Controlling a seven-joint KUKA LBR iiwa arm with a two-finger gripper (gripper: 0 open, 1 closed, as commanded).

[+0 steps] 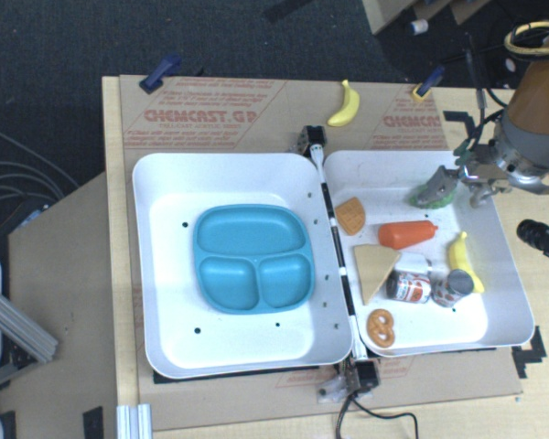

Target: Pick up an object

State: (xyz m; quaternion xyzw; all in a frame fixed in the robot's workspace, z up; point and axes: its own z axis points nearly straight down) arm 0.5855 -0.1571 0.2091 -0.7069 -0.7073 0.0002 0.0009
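My gripper [473, 179] hangs over the far right part of the right bin [503, 323], below the grey wrist with its orange band. A grey-green object [434, 191] lies just left of the gripper, touching or nearly touching it; whether it is held is unclear. Nearer in the same bin lie an orange carrot [407, 234], a round brown cookie [350, 215], a tan wedge [373, 271], a small can [410, 288], a yellow banana [459, 256] and a pretzel [381, 327].
The left bin [156, 208] holds a blue divided plate [252, 256]. A second yellow banana [344, 106] lies on the cardboard behind the bins. A black ridge [334, 236] separates the two bins. Cables and a bracket sit at the right edge.
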